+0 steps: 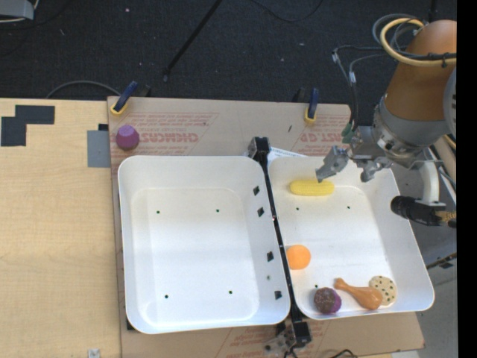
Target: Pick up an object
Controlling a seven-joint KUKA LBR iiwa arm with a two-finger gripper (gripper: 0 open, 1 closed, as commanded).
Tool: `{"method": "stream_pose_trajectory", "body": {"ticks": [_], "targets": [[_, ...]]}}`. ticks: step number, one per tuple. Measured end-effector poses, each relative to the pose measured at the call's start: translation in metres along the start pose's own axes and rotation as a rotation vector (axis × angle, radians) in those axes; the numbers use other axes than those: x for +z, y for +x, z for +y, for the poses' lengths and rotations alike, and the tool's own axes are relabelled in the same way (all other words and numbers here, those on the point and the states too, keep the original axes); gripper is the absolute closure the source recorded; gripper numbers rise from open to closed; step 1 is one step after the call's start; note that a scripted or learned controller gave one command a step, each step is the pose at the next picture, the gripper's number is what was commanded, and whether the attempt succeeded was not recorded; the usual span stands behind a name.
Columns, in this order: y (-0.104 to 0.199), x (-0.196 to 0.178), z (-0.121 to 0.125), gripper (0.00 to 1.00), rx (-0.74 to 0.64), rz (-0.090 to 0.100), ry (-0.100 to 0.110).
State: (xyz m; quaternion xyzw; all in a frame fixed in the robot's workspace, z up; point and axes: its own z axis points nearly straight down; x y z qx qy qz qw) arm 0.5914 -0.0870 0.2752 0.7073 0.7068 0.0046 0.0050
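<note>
Two white bins side by side on the worktop point(59, 237), left bin point(141, 177) and right bin point(395, 230), joined along a black divider point(270, 222).

Claw point(350, 167) over the far edge of the right bin, above and just right of the banana point(312, 189). Fingers spread apart, nothing between them; one finger point(329, 167) near the banana's right end, touching or not cannot be told. Grey arm with orange band point(425, 73) reaching in beyond the right bin's far right corner.

Banana lying flat in the right bin, close to its far wall, just right of the divider. Orange ball point(298, 257) in the right bin, beside the divider, well nearer than the banana. Purple ball point(326, 300) at the right bin's near wall, nearer than the orange ball. Drumstick point(359, 292) just right of the purple ball, lying flat. Spotted cookie point(382, 289) at the drumstick's thick end, seemingly touching it.

Purple cup point(127, 136) outside the left bin, on brown cardboard point(216, 125), just past that bin's far left corner. Two blue-and-yellow clamps on the cardboard's far edge: one point(124, 98) just beyond the cup, the other point(311, 104) beyond the right bin's far wall.
</note>
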Motion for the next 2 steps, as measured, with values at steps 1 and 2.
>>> {"method": "stream_pose_trajectory", "body": {"ticks": [1, 2], "targets": [[-0.023, 0.097, 0.025, 0.00, 0.000, 0.001, 0.022], [-0.009, 0.192, 0.029, 0.00, -0.002, 0.001, 0.019]]}}
